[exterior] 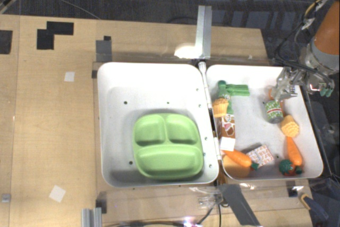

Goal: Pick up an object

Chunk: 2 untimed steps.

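My gripper (285,86) hangs over the far right part of the right bin (313,167), below the arm's orange band. Just in front of it, to the left, lies a small green and red round toy (274,110), with a yellow ridged piece (289,126) beside it. An orange carrot (294,150) and a red and green toy (287,167) lie near the bin's right front corner. A green bottle-shaped toy (232,89), a yellow-orange piece (220,107) and a brown bottle (227,128) line the left wall. Nothing shows as held.
A second orange carrot (237,158) and a patterned box (261,155) lie at the right bin's front. The left bin (117,93) holds a green divided plate (168,145). A metal post (204,34) stands behind the bins' shared wall.
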{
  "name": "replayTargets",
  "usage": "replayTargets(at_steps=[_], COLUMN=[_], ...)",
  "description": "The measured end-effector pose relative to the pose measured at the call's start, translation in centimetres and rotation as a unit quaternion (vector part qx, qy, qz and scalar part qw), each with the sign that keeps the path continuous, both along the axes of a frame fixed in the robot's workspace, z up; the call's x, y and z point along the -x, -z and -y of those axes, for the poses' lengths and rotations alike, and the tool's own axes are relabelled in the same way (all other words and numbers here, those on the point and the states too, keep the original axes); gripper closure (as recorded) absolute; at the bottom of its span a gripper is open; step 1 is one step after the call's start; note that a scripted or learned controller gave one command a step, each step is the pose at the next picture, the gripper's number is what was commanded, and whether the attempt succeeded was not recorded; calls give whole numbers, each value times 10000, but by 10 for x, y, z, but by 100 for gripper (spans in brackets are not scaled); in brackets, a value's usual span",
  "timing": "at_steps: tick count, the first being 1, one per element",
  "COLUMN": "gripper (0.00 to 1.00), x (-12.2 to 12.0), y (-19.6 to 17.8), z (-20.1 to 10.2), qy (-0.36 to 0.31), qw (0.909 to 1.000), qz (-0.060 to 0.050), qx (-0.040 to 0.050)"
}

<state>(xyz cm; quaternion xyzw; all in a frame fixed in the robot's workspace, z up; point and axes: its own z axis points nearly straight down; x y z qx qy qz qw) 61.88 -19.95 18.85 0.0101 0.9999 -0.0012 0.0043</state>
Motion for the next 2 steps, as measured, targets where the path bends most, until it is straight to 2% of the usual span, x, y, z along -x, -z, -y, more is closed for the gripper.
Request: replayTargets(at_steps=[1, 2], gripper=[100, 100], x=[8, -37], y=[12, -42], z=[5, -29], qy=[-1523, -1034], qw=[9883, 9946], qz=[6, 33], qx=[8, 4])
